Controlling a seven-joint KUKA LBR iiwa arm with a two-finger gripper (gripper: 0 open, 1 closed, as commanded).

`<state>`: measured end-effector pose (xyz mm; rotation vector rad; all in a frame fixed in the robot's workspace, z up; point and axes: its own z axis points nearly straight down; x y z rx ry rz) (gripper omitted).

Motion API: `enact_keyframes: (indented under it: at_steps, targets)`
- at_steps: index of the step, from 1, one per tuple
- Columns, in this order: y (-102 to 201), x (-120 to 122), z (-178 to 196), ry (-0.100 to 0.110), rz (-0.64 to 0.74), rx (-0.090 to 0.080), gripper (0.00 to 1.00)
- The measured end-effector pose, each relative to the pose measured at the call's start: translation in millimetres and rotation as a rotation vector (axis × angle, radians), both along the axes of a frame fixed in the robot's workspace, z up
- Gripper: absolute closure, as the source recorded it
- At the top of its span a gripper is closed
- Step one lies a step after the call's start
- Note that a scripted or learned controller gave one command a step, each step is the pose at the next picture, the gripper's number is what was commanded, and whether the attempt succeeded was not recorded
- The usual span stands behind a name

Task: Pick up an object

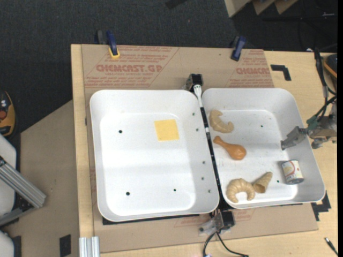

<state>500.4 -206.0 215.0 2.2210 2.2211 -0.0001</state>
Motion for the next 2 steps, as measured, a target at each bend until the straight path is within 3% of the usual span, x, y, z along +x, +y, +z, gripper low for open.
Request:
enact_keyframes:
  at_steps: [1,2]
  targets:
    - [23.8,133.7,-95.0,-0.006,0.008,0.0,0.0]
    - [-1.4,71.3,-133.1,0.009,-0.004,0.002,0.0]
